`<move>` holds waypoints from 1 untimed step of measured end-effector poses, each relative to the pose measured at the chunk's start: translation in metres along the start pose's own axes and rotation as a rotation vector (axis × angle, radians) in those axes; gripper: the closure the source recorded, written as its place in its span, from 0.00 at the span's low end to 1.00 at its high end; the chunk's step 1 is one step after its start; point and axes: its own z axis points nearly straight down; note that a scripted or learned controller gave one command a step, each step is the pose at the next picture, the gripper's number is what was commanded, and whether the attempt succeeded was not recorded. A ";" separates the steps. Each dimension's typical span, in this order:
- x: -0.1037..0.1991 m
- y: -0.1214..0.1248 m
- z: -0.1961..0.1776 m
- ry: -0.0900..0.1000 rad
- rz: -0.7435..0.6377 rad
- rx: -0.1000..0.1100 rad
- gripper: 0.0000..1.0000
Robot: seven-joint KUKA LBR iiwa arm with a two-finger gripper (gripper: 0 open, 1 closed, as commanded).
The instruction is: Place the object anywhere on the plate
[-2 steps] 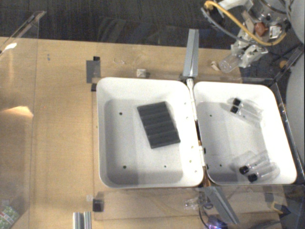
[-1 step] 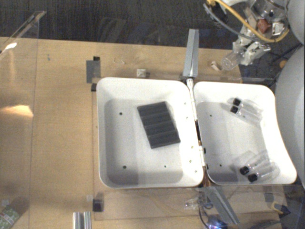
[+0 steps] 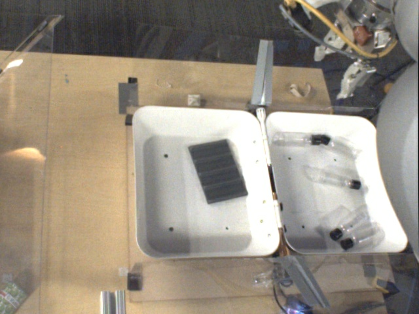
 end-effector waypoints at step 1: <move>-0.050 0.084 0.028 -0.005 -0.392 -0.002 0.00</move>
